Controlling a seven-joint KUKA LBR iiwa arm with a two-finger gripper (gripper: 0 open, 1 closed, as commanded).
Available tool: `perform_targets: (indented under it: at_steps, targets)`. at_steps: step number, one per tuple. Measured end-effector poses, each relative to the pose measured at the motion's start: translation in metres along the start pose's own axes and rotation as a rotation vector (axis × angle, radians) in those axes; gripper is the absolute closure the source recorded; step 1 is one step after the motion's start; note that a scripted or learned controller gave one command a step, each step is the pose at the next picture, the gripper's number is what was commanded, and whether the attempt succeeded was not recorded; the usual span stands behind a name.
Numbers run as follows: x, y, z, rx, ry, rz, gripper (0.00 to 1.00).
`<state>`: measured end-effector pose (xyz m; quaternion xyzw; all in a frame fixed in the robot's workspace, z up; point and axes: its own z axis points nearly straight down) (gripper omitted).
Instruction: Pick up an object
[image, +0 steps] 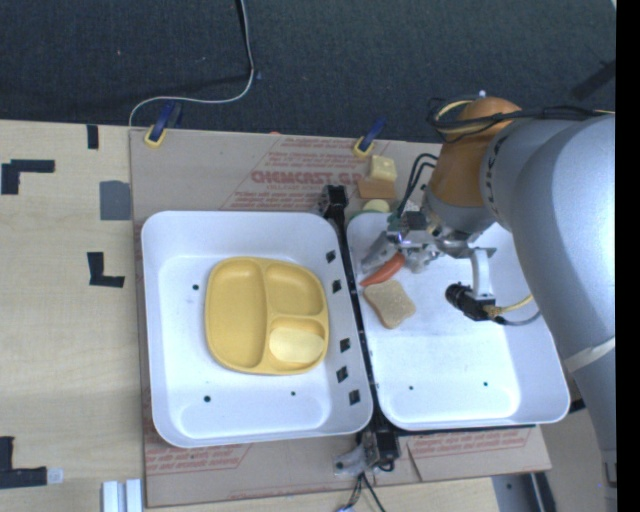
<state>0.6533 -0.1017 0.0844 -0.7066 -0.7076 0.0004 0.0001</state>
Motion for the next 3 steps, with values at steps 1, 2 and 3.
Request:
perform_targets:
  at_steps: [1, 2, 3]
  targets:
    - [0.0018, -0.0042, -0.0001, 0.000, -0.001, 0.001, 0.00]
    - [0.0077, 0.0027, 0.0002, 0.000, 0.000, 0.000, 0.00]
    - [0.0083, 0.0025, -0.0095, 0.001, 0.001, -0.001, 1.00]
